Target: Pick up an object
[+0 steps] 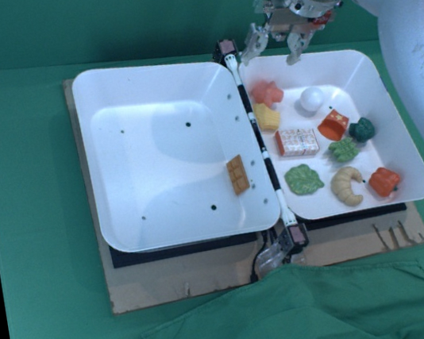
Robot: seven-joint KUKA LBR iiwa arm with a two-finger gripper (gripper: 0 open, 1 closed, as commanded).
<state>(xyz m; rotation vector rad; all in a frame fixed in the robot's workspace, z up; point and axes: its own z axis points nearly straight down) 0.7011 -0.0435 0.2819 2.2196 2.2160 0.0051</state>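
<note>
Camera view: the end effector (280,39) hangs spread and empty; the pink toy (267,92) lies at 7 o'clock from it.

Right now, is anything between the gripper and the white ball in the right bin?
Nothing visible. The gripper hangs open above the right bin's far rim, holding nothing. The white ball lies nearer the camera, uncovered, with the pink toy apart to its left.
</note>
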